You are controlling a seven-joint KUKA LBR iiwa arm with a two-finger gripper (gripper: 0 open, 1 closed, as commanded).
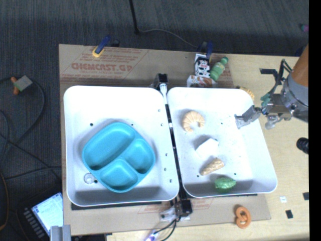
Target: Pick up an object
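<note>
- Two shallow white bins are sitting side by side on a bench, seen from above at a slant.
- The left bin (75,104) is holding a blue divided tray (118,155).
- The right bin (261,159) is holding the loose objects: a croissant (193,120), a white block (206,146), a pizza slice (212,166) and a green object (225,184).
- The gripper (247,116) is hanging over the right bin's right rim, well apart from every object; whether the claw is spread or pressed together cannot be told.
- Nothing is being held.
- Likely risks: the claw may catch the rim while coming in, or nudge the close-lying white block and pizza slice apart rather than grasping one.
</note>
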